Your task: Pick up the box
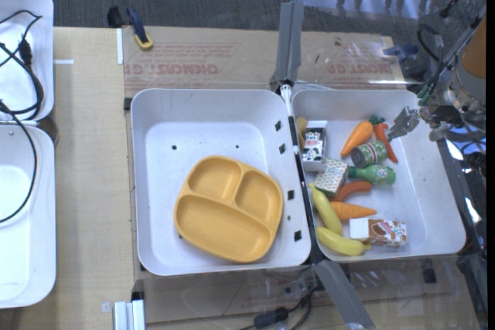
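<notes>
In the right bin (433,189) a white box with a dark label (313,144) lies against the left wall. A smaller orange and white box (378,231) lies near the front wall, beside two bananas (331,224). A patterned packet (331,175) sits between the two boxes. My gripper (404,124) hangs over the right bin's back right part, just right of the carrots (357,137) and the green bottle (373,154). It is well apart from both boxes and nothing is seen in it.
The left bin (155,166) holds a yellow divided plate (229,207). More carrots (354,209) lie in the middle of the right bin. A metal divider post (288,50) stands behind the bins. Cables and a white fixture (19,166) sit at the far left.
</notes>
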{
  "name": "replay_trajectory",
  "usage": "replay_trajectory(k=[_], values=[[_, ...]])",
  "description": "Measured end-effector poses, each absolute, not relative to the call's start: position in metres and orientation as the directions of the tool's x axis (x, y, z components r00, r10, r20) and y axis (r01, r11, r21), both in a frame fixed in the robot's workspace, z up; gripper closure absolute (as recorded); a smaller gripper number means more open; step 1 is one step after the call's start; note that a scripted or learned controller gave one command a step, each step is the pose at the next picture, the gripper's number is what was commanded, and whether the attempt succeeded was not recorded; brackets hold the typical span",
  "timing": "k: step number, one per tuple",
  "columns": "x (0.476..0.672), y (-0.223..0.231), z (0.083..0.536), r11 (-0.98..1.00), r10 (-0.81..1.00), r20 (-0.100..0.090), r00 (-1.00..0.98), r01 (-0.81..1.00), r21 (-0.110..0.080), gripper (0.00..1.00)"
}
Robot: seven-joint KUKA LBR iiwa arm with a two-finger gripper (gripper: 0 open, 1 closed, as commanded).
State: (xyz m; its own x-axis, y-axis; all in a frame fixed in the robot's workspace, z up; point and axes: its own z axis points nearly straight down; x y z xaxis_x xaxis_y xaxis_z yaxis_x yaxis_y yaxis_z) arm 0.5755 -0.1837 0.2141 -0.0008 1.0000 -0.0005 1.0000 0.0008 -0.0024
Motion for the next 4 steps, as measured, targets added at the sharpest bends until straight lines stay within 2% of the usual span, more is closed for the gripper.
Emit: replay_trajectory(k=[1, 2, 3, 4], values=[[0.604, -0.219, 0.143, -0.032, 0.999, -0.003, 0.032, 0.999, 0.005, 0.00], [0.607, -0.219, 0.137, 0.047, 0.999, -0.016, -0.046, 0.998, 0.040, 0.00], [0.622, -0.219, 0.135, 0.163, 0.986, -0.031, -0.161, 0.985, 0.060, 0.00], [0.620, -0.221, 0.135, 0.236, 0.971, -0.034, -0.235, 0.970, 0.053, 0.00]])
